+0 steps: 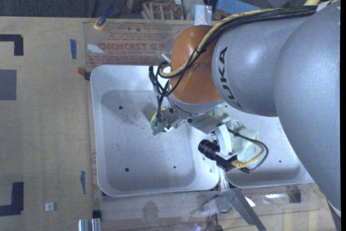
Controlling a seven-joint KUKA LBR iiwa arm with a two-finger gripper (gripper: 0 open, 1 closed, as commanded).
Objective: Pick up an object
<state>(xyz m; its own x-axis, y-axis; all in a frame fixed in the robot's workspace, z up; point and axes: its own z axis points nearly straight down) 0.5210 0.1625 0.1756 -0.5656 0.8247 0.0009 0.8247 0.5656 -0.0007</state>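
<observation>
Two bins: gripper [162, 120] sits low in the left bin [124, 170], touching a small green-yellow object [156, 126]. Its grip state can't be told, wrist hides it. Pale clutter [237, 131] lies in the right bin [281, 171]

A small green and yellow object [158, 123] sits in the left bin [130, 170], toward its far right part.

One fixed camera, mounted above my bench, looking down at a slant. It sits close: my arm [270, 57] enters from the right and looms large over the two white bins [108, 132].
</observation>
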